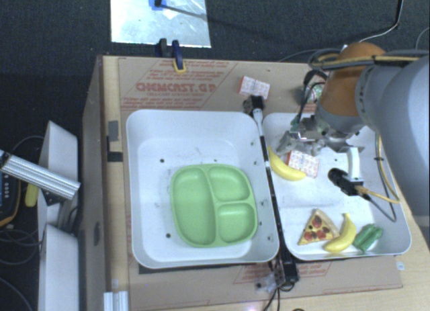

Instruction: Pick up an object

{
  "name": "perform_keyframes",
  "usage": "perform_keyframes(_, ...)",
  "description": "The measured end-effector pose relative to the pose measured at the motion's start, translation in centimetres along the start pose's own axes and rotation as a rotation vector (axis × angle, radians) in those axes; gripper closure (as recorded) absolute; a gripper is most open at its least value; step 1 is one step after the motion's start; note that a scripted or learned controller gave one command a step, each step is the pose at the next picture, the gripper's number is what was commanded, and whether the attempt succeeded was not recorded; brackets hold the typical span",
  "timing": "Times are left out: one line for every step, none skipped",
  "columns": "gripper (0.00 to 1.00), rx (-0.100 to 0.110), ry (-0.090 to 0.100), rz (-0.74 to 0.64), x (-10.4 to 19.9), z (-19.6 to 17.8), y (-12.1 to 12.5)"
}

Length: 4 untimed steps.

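Objects for your pick lie in the right bin, all close to or below your pincer as the camera sees it. Your pincer sits low in the upper left part of that bin, under the grey arm with its orange band. Whether it is spread or clenched cannot be judged: the wrist and its fittings hide the tips. You cannot count anything as grasped.

Just below the pincer lies a red-and-white packet, apparently touching or nearly touching it. A yellow banana lies just beside the packet, on the pincer's lower left, against the bin's left wall.

Well below the pincer, near the bin's front edge, you have a pizza slice, a second banana just right of it, and a green piece further right, next to that banana.

To the pincer's left, in the other bin, rests a green divided plate. Both bins stand on the bench.
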<state>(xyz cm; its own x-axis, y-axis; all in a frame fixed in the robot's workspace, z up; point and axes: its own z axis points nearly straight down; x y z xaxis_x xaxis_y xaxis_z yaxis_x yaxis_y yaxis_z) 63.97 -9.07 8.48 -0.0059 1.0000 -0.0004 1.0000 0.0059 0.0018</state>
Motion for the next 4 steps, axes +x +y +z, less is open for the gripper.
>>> perform_keyframes(1.00, -0.002, 0.000, -0.001, 0.0, -1.1, 0.1)
perform_keyframes(1.00, -0.005, 0.000, -0.002, 0.0, -2.2, 0.2)
perform_keyframes(1.00, -0.007, 0.001, -0.003, 0.0, -3.3, 0.3)
perform_keyframes(1.00, -0.010, 0.001, -0.004, 0.0, -4.4, 0.4)
